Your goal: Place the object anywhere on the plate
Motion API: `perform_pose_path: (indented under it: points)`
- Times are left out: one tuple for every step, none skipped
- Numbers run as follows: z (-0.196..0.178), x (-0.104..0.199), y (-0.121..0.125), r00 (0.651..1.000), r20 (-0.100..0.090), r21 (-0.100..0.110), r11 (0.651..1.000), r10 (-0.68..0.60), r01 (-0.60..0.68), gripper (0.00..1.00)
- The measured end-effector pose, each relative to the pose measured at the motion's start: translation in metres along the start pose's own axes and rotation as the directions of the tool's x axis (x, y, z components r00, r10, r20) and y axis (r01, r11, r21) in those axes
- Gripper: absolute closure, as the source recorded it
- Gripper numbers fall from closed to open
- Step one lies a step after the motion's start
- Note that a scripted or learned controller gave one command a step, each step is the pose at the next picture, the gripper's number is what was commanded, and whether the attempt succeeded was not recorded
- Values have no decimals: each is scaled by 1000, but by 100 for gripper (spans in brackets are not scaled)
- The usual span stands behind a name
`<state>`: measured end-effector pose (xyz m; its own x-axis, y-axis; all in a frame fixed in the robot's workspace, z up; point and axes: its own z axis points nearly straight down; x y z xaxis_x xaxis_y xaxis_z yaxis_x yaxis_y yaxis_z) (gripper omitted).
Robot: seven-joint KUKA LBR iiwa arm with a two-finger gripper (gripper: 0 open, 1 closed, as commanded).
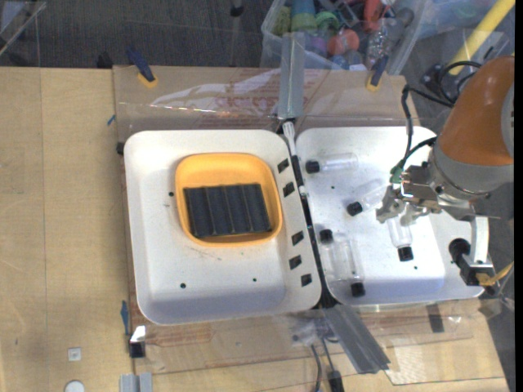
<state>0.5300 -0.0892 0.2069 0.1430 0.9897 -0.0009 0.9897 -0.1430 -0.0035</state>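
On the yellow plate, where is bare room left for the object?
The yellow plate is mostly covered by a dark ribbed block. Bare: a band above the block, under the plate's top rim, and a thin strip down its left. Right and bottom edges are crowded.

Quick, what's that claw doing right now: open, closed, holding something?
Claw: over the right bin; open or closed cannot be told, and nothing visible in its grasp.

Yellow plate point(227, 170) in left bin point(163, 276) — pincer point(398, 216) over right bin point(425, 272).

A flat black ribbed object point(227, 211) lies on the orange plate point(226, 167).
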Motion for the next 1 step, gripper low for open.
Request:
perform_pose_path:
  points:
    - [-6, -20, 49, 962, 2, -5, 962, -273, 273, 100]
